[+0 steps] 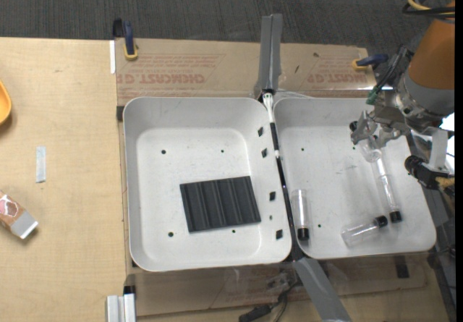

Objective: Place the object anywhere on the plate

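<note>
The plate (220, 203), a dark ribbed rectangle, lay flat near the middle of the left bin (145, 132). All positions below are given relative to it.

Three clear tubes with black caps lay in the right bin (329, 132), well apart from the plate. Tube A (300, 215) lay nearest, just beyond the wall dividing the bins. Tube B (362, 231) lay farther right, toward the front. Tube C (383, 187) lay farthest right, its upper end reaching up to the gripper (372, 136).

The gripper hovered over the back of the right bin, far from the plate. Whether it was spread or pressed together could not be told, and no tube was confirmed in its hold.

Handling judgement: the tubes appeared light, stiff, smooth and round. Such a part would likely roll or slip under an off-centre pinch. Hold should be taken across the barrel at mid-length, fingers square to the long axis. The plate's ribs should limit rolling after release.
</note>
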You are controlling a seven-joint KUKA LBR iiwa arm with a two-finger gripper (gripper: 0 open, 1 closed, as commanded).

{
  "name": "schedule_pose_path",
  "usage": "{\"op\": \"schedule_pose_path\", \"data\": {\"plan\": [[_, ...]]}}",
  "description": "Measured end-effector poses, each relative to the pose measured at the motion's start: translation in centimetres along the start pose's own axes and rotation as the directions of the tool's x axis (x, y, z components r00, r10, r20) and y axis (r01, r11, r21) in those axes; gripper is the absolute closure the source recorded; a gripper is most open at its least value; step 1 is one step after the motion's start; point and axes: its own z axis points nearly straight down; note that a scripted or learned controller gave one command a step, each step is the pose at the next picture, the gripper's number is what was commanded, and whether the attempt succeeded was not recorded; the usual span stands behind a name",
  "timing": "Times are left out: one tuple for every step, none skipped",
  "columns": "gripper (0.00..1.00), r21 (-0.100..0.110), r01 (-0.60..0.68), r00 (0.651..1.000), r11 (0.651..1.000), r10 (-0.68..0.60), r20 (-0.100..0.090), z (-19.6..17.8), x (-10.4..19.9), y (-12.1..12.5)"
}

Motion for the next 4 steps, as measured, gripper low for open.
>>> {"op": "schedule_pose_path", "data": {"plan": [[1.00,0.000,0.163,0.987,0.987,-0.163,0.001,-9.6,8.7,-3.7],[1.00,0.001,0.102,0.995,0.995,-0.102,0.002,-7.7,17.7,-2.6],[1.00,0.002,0.081,0.997,0.997,-0.081,0.002,-7.4,21.3,-9.4],[1.00,0.004,0.190,0.982,0.982,-0.190,0.002,-3.6,21.2,-13.8]]}}
